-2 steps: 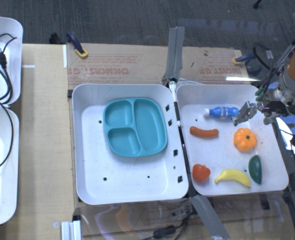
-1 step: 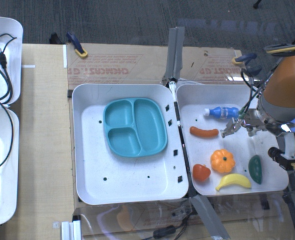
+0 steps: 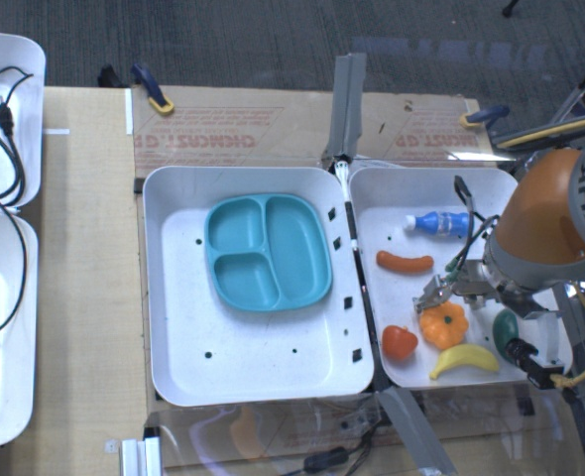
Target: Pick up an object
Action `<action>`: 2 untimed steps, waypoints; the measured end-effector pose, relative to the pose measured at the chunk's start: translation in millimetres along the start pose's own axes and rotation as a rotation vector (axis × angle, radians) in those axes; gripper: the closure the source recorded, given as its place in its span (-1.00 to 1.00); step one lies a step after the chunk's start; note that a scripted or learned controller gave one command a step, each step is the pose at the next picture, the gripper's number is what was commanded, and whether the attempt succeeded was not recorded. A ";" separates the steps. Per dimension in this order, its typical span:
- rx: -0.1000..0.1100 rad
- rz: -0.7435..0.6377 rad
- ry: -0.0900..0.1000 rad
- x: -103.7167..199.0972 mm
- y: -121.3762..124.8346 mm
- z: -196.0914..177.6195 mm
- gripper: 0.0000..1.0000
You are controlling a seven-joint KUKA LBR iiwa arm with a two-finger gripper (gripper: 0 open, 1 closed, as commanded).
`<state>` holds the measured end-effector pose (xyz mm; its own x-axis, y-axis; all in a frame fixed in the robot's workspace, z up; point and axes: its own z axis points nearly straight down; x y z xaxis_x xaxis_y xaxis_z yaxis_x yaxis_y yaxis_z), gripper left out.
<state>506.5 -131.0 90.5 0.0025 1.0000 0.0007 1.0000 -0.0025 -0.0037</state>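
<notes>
In the right bin point(image 3: 372, 266) lie a blue bottle with a white cap point(image 3: 441, 223), an orange-red sausage point(image 3: 405, 261), a red tomato-like piece point(image 3: 399, 341), an orange pumpkin-like piece point(image 3: 444, 325), a yellow banana point(image 3: 465, 361) and a dark green piece point(image 3: 505, 326). My gripper point(image 3: 435, 296) hangs low over the bin, just above the orange piece's upper left side. Its metal fingertips point down and left, and nothing shows between them. The arm's grey and orange body covers the bin's right part.
The left bin point(image 3: 174, 296) holds a teal divided plate point(image 3: 269, 251). A grey divider post point(image 3: 347, 107) rises behind the two bins. Cardboard point(image 3: 243, 132) lies at the back, with blue clamps point(image 3: 150, 87) on it. Cables run along the arm at the right.
</notes>
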 end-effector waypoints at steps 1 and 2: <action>-0.001 0.005 0.000 -1.3 0.3 -8.9 1.00; -0.003 -0.005 -0.003 -15.8 23.6 -169.5 1.00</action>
